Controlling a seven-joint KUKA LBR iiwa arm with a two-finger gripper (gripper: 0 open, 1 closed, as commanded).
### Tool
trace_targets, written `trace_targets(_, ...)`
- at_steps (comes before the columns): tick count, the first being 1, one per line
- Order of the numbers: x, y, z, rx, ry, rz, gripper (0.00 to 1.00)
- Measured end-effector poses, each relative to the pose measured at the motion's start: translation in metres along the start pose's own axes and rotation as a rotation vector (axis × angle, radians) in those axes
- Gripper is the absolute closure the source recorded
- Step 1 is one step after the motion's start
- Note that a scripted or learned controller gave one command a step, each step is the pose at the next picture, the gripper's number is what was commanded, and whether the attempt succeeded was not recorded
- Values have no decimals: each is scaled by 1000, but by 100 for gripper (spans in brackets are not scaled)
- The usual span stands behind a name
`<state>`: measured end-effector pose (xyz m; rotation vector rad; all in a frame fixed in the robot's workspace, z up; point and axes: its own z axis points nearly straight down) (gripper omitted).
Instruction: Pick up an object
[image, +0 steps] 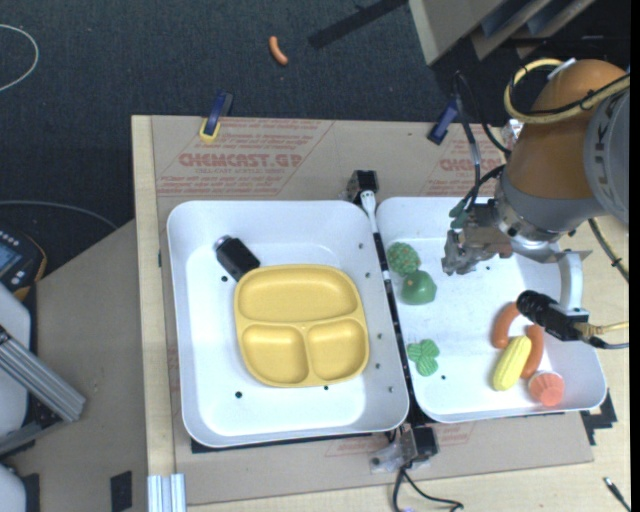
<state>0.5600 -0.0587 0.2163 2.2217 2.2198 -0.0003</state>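
Gripper (462, 262) over right bin (590, 395), grip state unclear, holding nothing visible; three green toys, one corn (511, 362), one yellow tray (299, 323).

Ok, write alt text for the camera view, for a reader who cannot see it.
A grey arm's two-finger gripper hangs over the right white bin, near green toy vegetables and a yellow toy corn cob. The left white bin holds a yellow three-compartment plastic tray and a small black cylinder.
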Motion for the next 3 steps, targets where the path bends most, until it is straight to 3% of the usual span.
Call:
trace_targets(1, 10, 10, -14, -4, 0, -3, 100)
trace_targets(2, 8, -8, -9, 4, 1, 0, 100)
trace_targets(3, 2, 3, 2, 1, 0, 0, 100)
